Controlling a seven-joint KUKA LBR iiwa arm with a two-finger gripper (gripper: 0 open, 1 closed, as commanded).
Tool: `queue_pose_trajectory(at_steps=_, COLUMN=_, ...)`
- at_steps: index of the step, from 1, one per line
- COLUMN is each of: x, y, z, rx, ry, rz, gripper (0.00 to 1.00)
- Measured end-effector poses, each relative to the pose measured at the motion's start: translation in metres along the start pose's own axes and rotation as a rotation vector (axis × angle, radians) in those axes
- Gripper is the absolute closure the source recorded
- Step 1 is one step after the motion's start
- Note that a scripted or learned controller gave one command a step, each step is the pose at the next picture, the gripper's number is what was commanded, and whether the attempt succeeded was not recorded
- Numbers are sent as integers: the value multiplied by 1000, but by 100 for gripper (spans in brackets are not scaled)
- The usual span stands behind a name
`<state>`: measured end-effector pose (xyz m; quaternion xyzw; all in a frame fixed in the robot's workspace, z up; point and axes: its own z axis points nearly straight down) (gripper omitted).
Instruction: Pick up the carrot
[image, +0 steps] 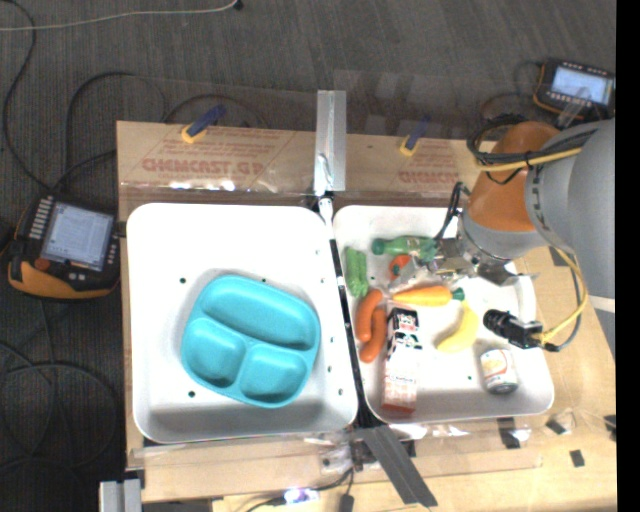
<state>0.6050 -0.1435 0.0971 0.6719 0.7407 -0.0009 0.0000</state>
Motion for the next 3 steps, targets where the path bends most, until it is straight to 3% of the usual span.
queue_pose_trajectory(at_steps=1, x=40, y=-44, z=7, rx=-14, ry=0, rz=460, gripper=0)
queue_pose_trajectory(at_steps=2, x=40, y=-44, z=-2, rx=-13, ry=3, rz=460, gripper=100)
queue_pose_trajectory(at_steps=3, x=116, y=-43, z=-127, rx=3, ry=-1, rz=480, gripper=100)
